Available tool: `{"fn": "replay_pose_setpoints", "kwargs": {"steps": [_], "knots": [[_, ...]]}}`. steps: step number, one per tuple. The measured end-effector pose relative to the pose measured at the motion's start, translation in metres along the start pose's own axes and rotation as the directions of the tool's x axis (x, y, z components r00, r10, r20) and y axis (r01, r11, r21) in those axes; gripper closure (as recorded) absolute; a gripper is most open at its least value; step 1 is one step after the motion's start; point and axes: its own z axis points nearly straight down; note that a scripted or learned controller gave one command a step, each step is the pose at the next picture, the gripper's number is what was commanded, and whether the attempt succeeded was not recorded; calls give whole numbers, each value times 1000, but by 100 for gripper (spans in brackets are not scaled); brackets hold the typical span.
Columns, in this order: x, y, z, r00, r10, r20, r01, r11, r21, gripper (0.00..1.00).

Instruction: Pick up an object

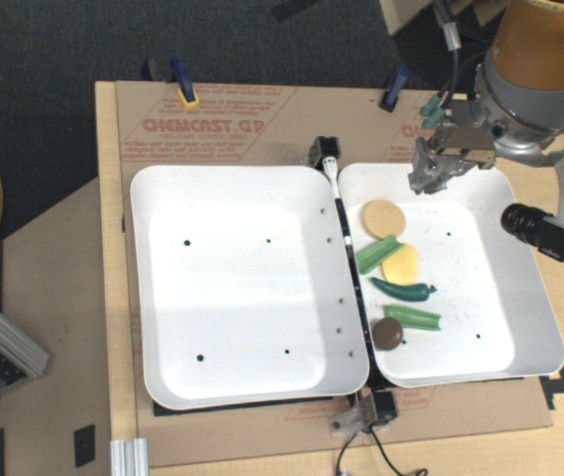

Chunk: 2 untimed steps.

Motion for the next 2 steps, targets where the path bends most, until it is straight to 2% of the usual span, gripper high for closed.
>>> {"fn": "replay_pose_setpoints", "kwargs": {"steps": [1,2], "knots": [[27,87,-33,1000,2,1,-2,1000,4,100],[81,134,-104,1000,1,-2,-1,1000,2,100]]}}
